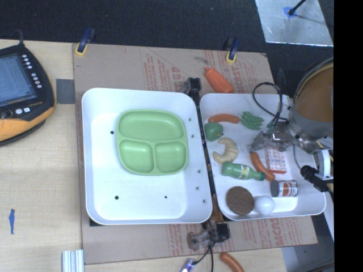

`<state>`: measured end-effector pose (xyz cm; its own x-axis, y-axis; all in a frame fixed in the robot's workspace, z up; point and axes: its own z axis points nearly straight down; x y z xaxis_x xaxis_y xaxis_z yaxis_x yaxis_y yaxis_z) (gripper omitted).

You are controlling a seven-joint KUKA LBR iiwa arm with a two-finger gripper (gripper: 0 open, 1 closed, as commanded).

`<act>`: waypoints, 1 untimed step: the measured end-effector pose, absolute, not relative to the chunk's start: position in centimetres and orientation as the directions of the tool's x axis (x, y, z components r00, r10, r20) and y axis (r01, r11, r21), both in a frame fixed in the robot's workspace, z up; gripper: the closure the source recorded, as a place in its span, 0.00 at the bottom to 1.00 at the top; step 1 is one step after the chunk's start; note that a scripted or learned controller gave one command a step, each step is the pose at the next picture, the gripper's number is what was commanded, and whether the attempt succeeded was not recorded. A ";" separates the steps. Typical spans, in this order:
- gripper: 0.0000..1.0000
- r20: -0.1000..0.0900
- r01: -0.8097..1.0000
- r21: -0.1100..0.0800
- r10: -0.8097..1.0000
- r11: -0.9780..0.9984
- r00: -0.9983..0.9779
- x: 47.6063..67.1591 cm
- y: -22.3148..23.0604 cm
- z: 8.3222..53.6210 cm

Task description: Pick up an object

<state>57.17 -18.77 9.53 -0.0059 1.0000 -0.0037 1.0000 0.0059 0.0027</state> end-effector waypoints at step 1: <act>1.00 -0.009 1.000 0.005 1.000 0.007 -0.007 57.3 -19.0 10.7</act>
